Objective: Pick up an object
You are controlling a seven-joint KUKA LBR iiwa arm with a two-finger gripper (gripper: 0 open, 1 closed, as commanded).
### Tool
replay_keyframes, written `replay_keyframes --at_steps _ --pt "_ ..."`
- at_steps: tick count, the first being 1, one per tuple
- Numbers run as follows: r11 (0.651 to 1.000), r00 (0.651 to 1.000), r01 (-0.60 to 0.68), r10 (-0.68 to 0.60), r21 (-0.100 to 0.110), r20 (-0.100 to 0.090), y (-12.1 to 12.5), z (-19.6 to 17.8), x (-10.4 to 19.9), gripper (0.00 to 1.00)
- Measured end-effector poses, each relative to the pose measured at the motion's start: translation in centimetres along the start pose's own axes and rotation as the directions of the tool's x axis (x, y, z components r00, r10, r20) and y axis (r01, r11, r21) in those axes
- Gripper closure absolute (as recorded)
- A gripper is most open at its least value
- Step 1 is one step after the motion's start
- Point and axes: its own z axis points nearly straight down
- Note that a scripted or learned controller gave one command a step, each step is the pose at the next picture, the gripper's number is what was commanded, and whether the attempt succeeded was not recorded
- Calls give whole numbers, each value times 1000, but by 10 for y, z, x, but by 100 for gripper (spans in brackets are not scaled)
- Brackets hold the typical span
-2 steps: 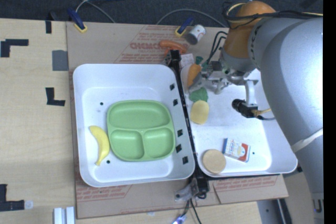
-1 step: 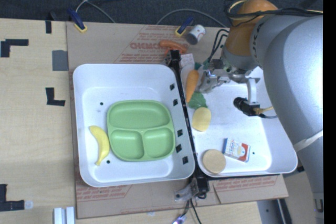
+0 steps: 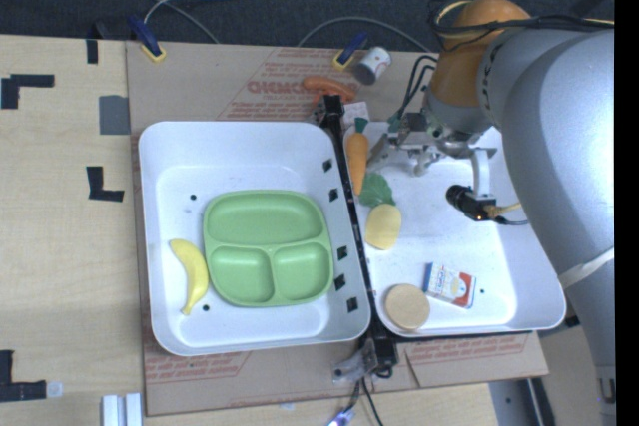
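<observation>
Reaching in from the right: grey arm (image 3: 559,145) with its orange band (image 3: 469,55), bulking over the far half of the right bin (image 3: 529,309). Beside it, the left bin (image 3: 165,160), bearing a green divided plate (image 3: 268,246) near its middle and a yellow banana (image 3: 190,274) just beside the plate's left edge.

Down at the wrist, the gripper (image 3: 417,153), low over the back of the right bin, near the orange carrot (image 3: 356,155) but apart from it. Open or closed — cannot tell; too much metal and cable bunched there. Nothing visibly caught in it.

Candidates for the pick, all in the right bin: carrot along the dividing wall, a green leafy piece (image 3: 377,191) just below it, a pale yellow lemon-like lump (image 3: 383,225) touching or nearly touching that green piece, then a small white carton with blue and red print (image 3: 449,284) lying flat, and a round tan disc (image 3: 407,306) at the near edge.

Judged as the approach step — descent toward the carrot end of the bin, grasp not yet made. Next move probably calls for lining up across the carrot's narrow width, clear of the bin wall hard against it, then closing and lifting. Risk: wall crowding one side and tipping the carrot away.
</observation>
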Motion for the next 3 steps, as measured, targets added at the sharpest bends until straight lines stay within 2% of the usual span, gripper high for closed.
replay_keyframes --at_steps 1,2,3 --pt "1000 1000 -1 1 1 -7 -63 9 -3 0" --pt "1000 1000 -3 3 -1 0 -19 10 1 0" --pt "1000 1000 -1 1 0 -6 -72 9 1 0"
